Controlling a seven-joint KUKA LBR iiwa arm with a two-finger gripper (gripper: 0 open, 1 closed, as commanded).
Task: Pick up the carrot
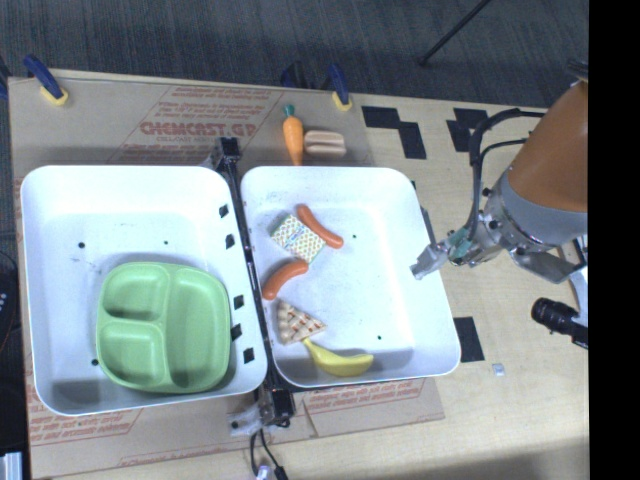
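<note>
The small orange carrot with a green top (pixel 292 136) lay untouched by the table's (pixel 520 408) far edge. The claw (pixel 432 260) was well apart; I cannot tell its state.

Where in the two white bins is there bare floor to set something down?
The right bin is bare across its right half, from the sausages and banana over to the far wall. Its left strip is crowded with food. In the left bin, the top band above the green plate is free.
</note>
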